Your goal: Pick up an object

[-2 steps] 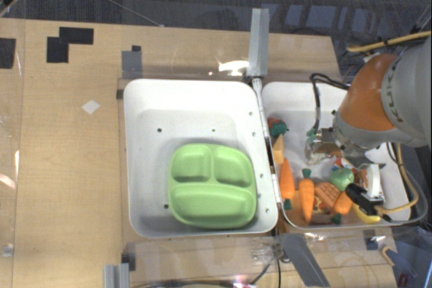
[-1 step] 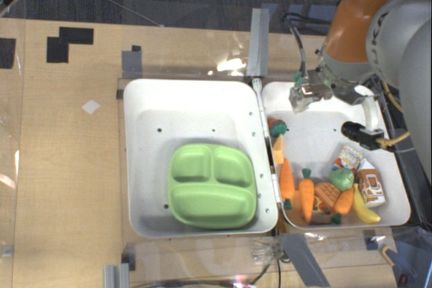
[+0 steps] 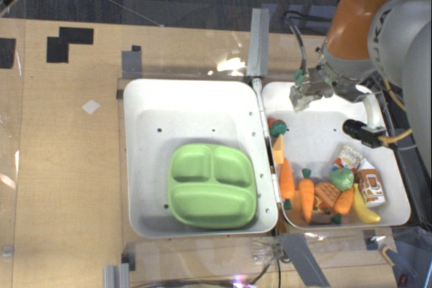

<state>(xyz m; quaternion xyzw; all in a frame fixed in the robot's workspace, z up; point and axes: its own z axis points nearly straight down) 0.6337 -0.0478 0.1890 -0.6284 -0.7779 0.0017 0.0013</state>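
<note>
My gripper (image 3: 305,92) hangs over the far end of the right bin (image 3: 317,119), above bare white floor. Nothing shows beneath it or in its grasp. The toy foods lie nearer the camera: a red piece with a green top (image 3: 277,126) by the divider, two carrots (image 3: 287,179) (image 3: 306,196), a waffle-like brown piece (image 3: 328,195), a green vegetable (image 3: 342,177), a banana (image 3: 365,208), a small brown carton (image 3: 370,187) and a white packet (image 3: 349,157).
The left bin (image 3: 148,111) holds a green divided plate (image 3: 212,185) at its near side. A metal divider (image 3: 264,138) separates the bins. A black cable fitting (image 3: 361,131) of the arm hangs over the right bin's right side.
</note>
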